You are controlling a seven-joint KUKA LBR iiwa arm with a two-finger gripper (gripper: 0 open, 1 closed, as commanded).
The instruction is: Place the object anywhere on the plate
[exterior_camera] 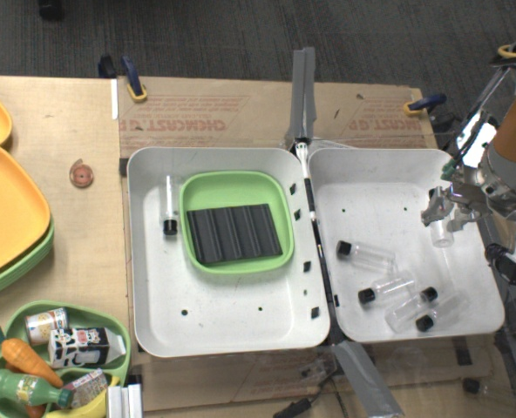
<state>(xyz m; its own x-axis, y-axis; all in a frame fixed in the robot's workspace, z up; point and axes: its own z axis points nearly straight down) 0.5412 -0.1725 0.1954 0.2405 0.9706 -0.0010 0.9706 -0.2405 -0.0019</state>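
A green plate (237,182) sits in the left bin (223,320) with a dark ribbed pad (236,233) lying on it. My gripper (444,216) hangs over the right side of the right bin (371,190). A clear vial (442,233) hangs upright between its fingers, and the gripper is shut on it. Several more clear vials with black caps (367,253) lie in the lower middle of the right bin. One clear vial (168,203) lies in the left bin just left of the plate.
A metal divider (303,94) stands between the bins at the back. Orange plates (5,207) and a green bowl of toy food (53,355) are on the bench at far left. Clamps (134,84) hold the cardboard at the back.
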